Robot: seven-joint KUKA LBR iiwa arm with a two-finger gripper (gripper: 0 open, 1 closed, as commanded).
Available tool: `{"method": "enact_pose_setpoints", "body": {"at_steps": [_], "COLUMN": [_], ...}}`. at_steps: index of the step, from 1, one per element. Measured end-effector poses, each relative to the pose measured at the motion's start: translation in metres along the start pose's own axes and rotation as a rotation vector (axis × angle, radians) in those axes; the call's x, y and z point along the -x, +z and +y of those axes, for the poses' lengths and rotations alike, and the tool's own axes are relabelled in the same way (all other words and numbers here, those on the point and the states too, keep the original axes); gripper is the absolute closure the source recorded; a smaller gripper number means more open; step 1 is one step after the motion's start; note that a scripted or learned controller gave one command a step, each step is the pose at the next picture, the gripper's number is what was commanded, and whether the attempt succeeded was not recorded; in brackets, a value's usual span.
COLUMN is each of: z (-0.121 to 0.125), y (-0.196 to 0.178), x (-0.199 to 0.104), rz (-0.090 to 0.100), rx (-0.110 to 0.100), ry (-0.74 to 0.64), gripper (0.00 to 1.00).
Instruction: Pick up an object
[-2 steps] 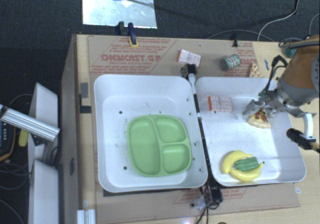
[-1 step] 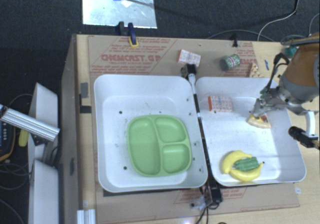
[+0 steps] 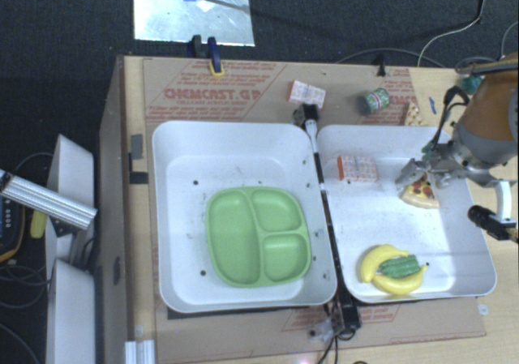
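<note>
1. The grey arm with an orange band (image 3: 495, 107) enters from the right edge of the frame and reaches over the upper right part of the right shallow white plastic bin (image 3: 462, 273).
2. The two-finger gripper (image 3: 422, 174) sits low over the right bin, at the right centre of the frame.
3. Whether the gripper is wide, narrow or holding anything cannot be told at this resolution.
4. A small toy pizza slice, tan with red and dark toppings (image 3: 421, 193), lies on the floor of the right bin directly below the gripper in the frame, touching it or just beside it; contact cannot be confirmed.
5. A small white and orange packet (image 3: 357, 167) lies in the upper left part of the right bin, left of the gripper and apart from it.
6. A yellow toy banana (image 3: 375, 260) lies near the lower edge of the right bin, with a green toy vegetable (image 3: 401, 267) resting against it. Both are well below the gripper in the frame.
7. The left shallow white plastic bin (image 3: 174, 160) holds a light green, three-compartment plastic plate (image 3: 258, 236), lying flat in its lower centre.
8. On the brown board above the bins lie a small white printed label (image 3: 307, 93) and a small green-grey can on its side (image 3: 375, 100).
</note>
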State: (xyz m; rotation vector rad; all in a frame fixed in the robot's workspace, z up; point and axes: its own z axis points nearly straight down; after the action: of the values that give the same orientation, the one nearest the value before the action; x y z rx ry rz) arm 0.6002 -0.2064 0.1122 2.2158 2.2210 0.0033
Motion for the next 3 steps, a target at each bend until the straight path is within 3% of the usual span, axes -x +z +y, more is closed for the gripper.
{"method": "enact_pose_setpoints", "body": {"at_steps": [1,2,3], "z": [0.000,0.002,0.002], "y": [0.018,0.007,0.007], "x": [0.000,0.000,0.000], "rz": [0.001,0.000,0.000], "rx": [-0.003,0.001,0.001], "ry": [0.001,0.000,0.000], "gripper": [0.00,1.00,0.00]}}
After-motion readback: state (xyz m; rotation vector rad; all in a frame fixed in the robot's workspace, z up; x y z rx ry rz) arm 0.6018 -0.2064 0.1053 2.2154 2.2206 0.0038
